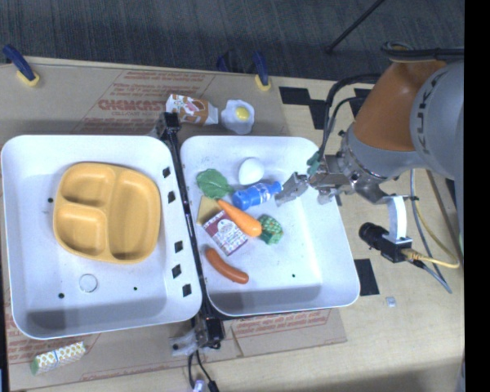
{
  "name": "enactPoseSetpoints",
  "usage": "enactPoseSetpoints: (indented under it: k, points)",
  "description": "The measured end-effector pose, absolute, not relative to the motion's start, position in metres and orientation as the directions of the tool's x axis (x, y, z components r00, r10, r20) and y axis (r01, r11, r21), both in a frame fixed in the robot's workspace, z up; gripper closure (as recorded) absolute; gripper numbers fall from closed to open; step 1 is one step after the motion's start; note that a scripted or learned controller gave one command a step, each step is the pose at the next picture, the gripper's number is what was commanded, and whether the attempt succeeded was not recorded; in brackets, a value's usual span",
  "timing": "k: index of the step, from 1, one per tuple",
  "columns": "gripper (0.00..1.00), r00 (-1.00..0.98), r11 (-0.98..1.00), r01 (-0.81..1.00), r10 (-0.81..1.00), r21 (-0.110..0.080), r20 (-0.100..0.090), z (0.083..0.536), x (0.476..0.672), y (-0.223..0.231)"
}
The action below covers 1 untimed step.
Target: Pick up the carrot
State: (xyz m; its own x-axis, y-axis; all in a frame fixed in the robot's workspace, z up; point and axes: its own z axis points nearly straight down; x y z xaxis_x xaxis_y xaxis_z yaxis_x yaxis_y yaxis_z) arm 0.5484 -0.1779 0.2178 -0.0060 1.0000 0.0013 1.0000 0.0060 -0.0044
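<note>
The carrot (240,217) is orange and lies slantwise in the middle of the right bin (310,268). It rests between a blue bottle (256,194) above it and a red packet (226,235) below it, with a green broccoli piece (270,229) touching its right end. My gripper (292,189) hangs over the right bin, just right of the blue bottle and up-right of the carrot, apart from it. It looks open with nothing between its fingers.
The right bin also holds a green leaf (213,182), a white egg (251,171), a yellow wedge (206,211) and a sausage (227,268). A yellow divided plate (106,211) sits in the left bin (24,300). A small carton (188,109) and a fried-egg toy (238,116) lie behind the bins.
</note>
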Motion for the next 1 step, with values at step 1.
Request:
enactPoseSetpoints:
  k: [1]
  points:
    - [0.00,0.108,-0.108,0.994,0.994,0.004,-0.001,0.1020,0.5712,-0.1262]
